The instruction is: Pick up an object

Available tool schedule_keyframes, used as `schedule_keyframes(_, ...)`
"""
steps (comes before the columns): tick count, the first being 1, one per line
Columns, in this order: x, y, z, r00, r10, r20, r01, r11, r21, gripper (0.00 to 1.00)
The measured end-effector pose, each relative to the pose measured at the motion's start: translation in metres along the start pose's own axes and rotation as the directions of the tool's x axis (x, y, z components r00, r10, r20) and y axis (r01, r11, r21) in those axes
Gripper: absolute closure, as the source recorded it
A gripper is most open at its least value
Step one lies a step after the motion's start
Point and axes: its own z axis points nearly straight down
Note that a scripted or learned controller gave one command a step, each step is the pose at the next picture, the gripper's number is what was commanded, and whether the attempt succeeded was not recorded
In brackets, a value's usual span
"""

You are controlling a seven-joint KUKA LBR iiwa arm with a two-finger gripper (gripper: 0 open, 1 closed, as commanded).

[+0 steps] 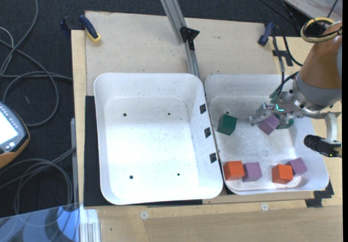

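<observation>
From the camera view above the bench, I have the gripper [270, 117] low in the right bin [247, 84], toward its 2 o'clock quarter, with the arm [321, 75] coming in from 3 o'clock. A purple block [268, 125] sits right at the fingertips, on their 6 o'clock side, tilted so its corners point off the bin's axes. It looks to me as if it lies between the fingers, but the metal parts and the block overlap in a small blurred patch, so I cannot tell whether the claw is apart or clamped on it, nor whether the block is lifted or resting on the bin floor. My judgement is that this block is the target, and the move turns on whether the fingers truly straddle it, not merely touch its upper edge. The other candidates lie well apart from the claw: a green block [227, 124] toward 9 o'clock of it, and along the bin's 6 o'clock wall an orange block [234, 170] just beside a purple one [252, 171], then another orange block [282, 173] touching a last purple block [297, 166]. The left bin [109, 86] sits at 9 o'clock, across the shared rims. The wrist hides the right bin's 3 o'clock wall, and the arm is cut off at the frame edge.
</observation>
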Motion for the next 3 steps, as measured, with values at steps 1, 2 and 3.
schedule_keyframes(1,0.0000,0.0000,0.0000,1.000,0.000,0.000,0.000,1.000,0.000,0.00)
schedule_keyframes(2,0.0000,0.0000,0.0000,1.000,0.000,0.000,0.000,1.000,0.000,0.00)
schedule_keyframes(3,0.0000,0.0000,0.0000,1.000,0.000,0.000,0.000,1.000,0.000,0.00)
